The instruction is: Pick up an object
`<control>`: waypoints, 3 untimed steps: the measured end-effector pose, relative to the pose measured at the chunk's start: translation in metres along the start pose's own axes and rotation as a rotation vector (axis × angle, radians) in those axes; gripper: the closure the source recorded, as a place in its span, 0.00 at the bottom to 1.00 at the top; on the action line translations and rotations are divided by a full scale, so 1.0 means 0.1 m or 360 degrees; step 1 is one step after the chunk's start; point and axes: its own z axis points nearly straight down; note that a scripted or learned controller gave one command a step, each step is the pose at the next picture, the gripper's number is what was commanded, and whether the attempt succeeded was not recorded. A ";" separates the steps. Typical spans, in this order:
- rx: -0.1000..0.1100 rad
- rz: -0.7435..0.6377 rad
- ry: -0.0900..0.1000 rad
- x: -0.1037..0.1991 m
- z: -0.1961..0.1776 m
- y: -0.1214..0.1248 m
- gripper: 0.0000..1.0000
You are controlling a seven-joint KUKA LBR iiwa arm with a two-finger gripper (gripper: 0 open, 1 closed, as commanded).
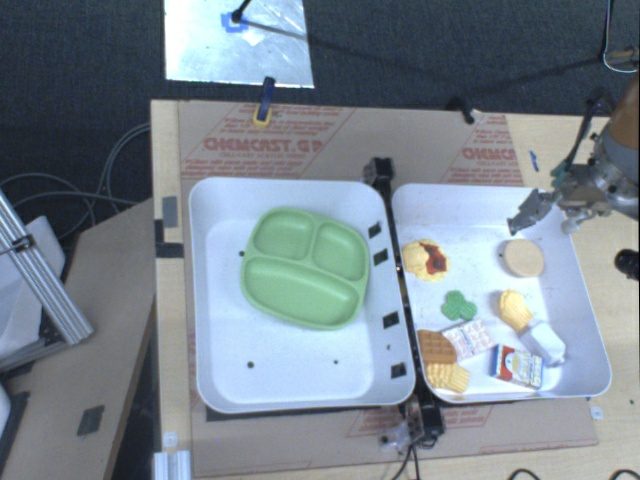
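My gripper hovers over the right bin's far right part, open, with nothing between its fingers. A round tan cookie lies just below it, apart from the fingers. The same bin holds a yellow and red pizza piece, a green leafy piece, a yellow piece, a waffle, a white packet, a blue and red carton and a small white block.
A green divided plate lies in the left bin. A black divider with clips runs between the bins. A metal sheet lies beyond the bench, and an aluminium frame stands at left.
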 end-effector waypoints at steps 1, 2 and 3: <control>-0.0018 -0.0005 -0.0004 0.01 -0.07 0.02 0.00; -0.0014 -0.0001 -0.0003 -0.02 0.38 -0.04 0.00; -0.0012 -0.0002 -0.0002 0.00 0.99 0.01 0.00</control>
